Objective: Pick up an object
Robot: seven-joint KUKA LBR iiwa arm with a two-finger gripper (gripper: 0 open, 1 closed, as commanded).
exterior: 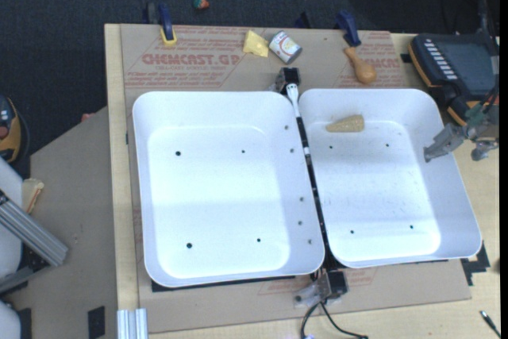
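**One candidate in the bins, gripper parked at the right rim**

Two white bins sit side by side on a board: left bin, right bin. The one thing lying inside either is a tan wedge-shaped piece, in the right bin near its far wall, just right of the seam between the bins. It lies flat and apart from the wall, so the robot likely has room to come down over it.

The gripper hangs over the right bin's right rim, well apart from the tan piece. Two grey fingers show at its tip, but whether they stand apart or together cannot be told at this size and angle. Nothing is visible between them, so no grasp is in hand; judged from this, the pick has not started.

Off the bins, on the board's far strip: a yellow chunk, a small white-and-grey box-like item just beside it, and an orange-brown pear-shaped item. These are outside the work area, probably strays or spares. Blue clamps pin the board's far edge, presumably to stop the board shifting under the arm. A black clip sits at the far end of the seam, apparently tying the bins together.

Readable text: the board reads "CHEMCAST G.P" in red, repeated in part near the right clamp. A dark handheld pendant lies at far right; its screen is unreadable.
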